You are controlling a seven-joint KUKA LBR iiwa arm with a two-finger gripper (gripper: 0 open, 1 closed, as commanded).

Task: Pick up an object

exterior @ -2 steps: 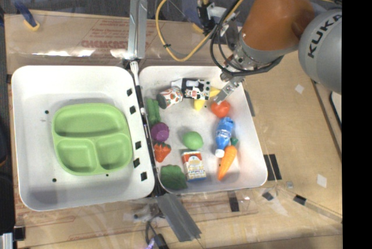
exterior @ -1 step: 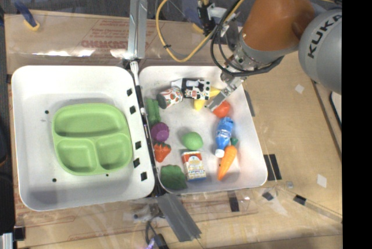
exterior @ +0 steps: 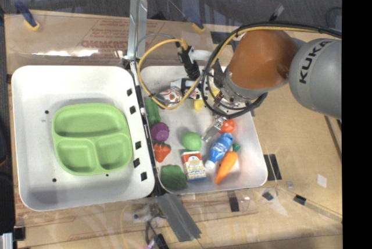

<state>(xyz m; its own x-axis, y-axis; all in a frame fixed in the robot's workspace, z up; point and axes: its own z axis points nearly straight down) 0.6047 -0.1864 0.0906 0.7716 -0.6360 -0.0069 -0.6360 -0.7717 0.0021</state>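
While hanging low over the right bin (exterior: 256, 143), reaches in with the gripper (exterior: 214, 127) tipped down among the clutter, just beside a small red item (exterior: 228, 125) and the cap end of a blue bottle (exterior: 219, 148). Impossible to tell whether spread or pressed together: too small and half hidden under the orange wrist band (exterior: 258, 61). Nothing seen pinched. Lying loose in that same bin: an orange carrot (exterior: 226, 167) touching the bottle, a small carton (exterior: 193, 164), a pale green round piece (exterior: 190, 140), a purple piece (exterior: 160, 132) above a red strawberry (exterior: 161, 152), a dark green leafy lump (exterior: 172, 175) at the near wall, a long dark green piece (exterior: 152, 109) along the left wall, and a tiny yellow bit (exterior: 198, 105) under the cables (exterior: 152, 50). In the left bin (exterior: 29, 85), well apart, a green divided tray (exterior: 90, 137) lying flat.
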